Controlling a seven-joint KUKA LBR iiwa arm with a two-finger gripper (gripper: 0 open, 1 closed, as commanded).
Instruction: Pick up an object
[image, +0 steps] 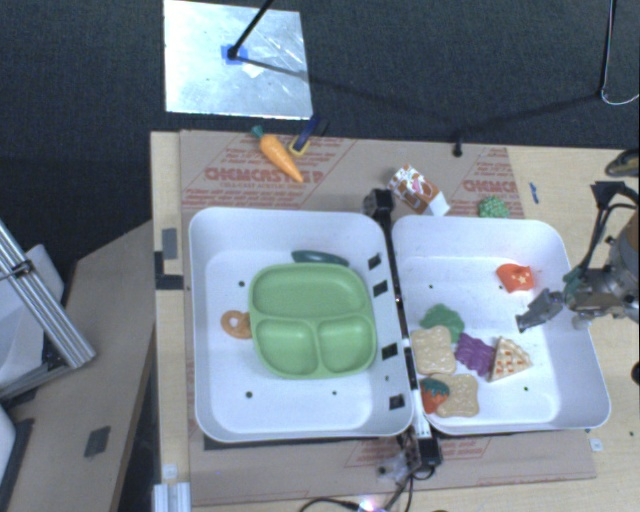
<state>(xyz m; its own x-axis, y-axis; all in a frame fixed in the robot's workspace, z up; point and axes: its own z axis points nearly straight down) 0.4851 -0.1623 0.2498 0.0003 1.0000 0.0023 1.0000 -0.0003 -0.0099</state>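
Dark carpet surrounds the pale wooden bench (120, 300), on which we see a brown cardboard sheet (340, 165) under two shallow white bins side by side.

Our gripper (545, 312) reaches in from the right, over the right bin (575, 400), near its right wall. We see a grey finger (538, 309) slanting down and to the left, its tip over bare bin floor and touching no toy. We cannot tell how far the fingers are parted, and nothing shows between them.

Nearest the tip, below and to the left, lies a pizza slice (510, 358), its long axis running diagonally with the narrow point toward the upper right. Just beside it sits a purple piece (476, 353), then a round cracker (433, 350) with a green leafy piece (442, 321) above it. Lower down, a toast slice (461, 394) touches a small red and green piece (432, 395). An orange-red piece (514, 277) lies apart, above the gripper and to its left.

Farther out, the left bin (215, 250) holds a green divided plate (306, 319), with a small pretzel ring (236, 324) just left of it. Beyond the bins, on the cardboard, we see a carrot (279, 156) and a small carton (416, 189).
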